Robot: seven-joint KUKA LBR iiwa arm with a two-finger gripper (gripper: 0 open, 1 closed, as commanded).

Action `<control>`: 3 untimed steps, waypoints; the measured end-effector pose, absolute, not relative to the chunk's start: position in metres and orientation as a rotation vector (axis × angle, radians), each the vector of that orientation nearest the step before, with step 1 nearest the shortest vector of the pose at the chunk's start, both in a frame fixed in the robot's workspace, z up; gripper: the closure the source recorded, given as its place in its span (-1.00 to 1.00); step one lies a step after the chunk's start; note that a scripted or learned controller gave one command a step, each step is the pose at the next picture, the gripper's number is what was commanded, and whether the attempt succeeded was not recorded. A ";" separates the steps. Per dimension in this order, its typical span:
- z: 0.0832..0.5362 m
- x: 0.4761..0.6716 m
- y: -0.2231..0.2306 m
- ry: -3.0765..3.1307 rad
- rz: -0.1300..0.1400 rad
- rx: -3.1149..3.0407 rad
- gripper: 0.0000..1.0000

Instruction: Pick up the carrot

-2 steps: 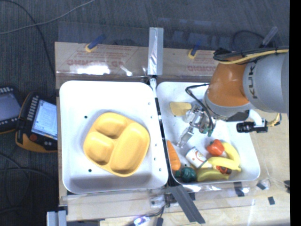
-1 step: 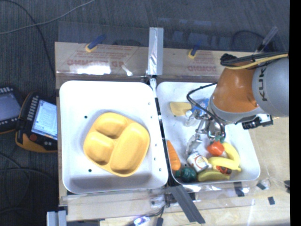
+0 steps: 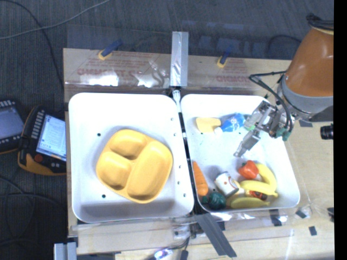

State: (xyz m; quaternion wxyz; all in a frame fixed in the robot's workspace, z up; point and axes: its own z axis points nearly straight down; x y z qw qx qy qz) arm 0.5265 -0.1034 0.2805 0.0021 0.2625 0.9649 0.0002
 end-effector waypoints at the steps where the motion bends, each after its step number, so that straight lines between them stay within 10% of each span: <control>1: 0.147 0.498 -0.112 3.087 0.000 0.583 -1.00; 2: 0.090 0.531 -0.103 3.135 -0.003 0.020 -1.00; 3: 0.092 0.491 -0.094 3.097 -0.010 -0.378 -1.00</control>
